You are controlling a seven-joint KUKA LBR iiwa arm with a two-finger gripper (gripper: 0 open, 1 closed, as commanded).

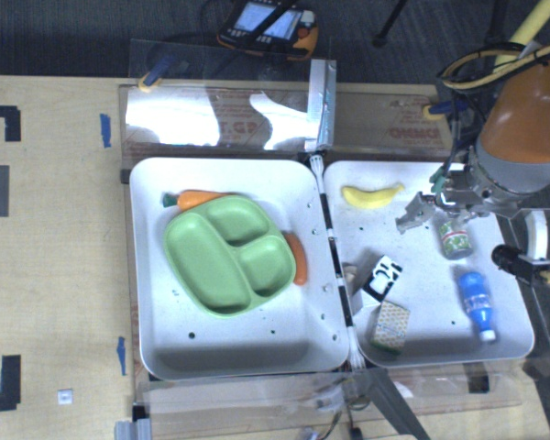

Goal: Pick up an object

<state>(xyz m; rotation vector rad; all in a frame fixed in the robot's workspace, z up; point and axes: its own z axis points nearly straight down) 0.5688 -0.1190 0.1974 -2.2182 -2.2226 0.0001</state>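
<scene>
Wooden bench (55, 246) — two white bins (156, 337).

Fixed overhead camera looks slantwise onto both bins (156, 246)

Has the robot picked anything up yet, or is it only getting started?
Nothing looks lifted yet. The banana, blue bottle and small jar all lie on the floor of the right bin. The gripper hangs above the jar. Grasping and lifting are left.
</scene>
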